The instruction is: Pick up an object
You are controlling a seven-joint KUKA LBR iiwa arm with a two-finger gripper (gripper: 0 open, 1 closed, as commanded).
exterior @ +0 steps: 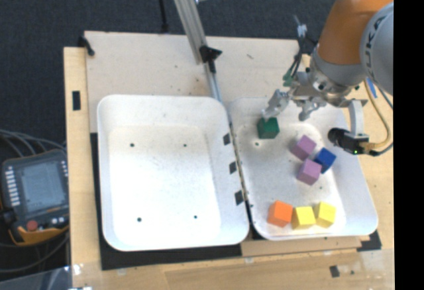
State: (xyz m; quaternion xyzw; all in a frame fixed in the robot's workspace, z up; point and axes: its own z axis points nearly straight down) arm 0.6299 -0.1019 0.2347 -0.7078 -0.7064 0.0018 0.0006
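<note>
Jaws [291, 108] hover above one green cube [267, 128] in right bin [361, 212].

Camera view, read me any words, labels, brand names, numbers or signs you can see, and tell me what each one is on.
No text can be read.
Teach pendant: its screen and buttons are too blurred to read.
Blocks, such as the green block: plain faces, no markings.
White bins: dark dots, no lettering.
</note>
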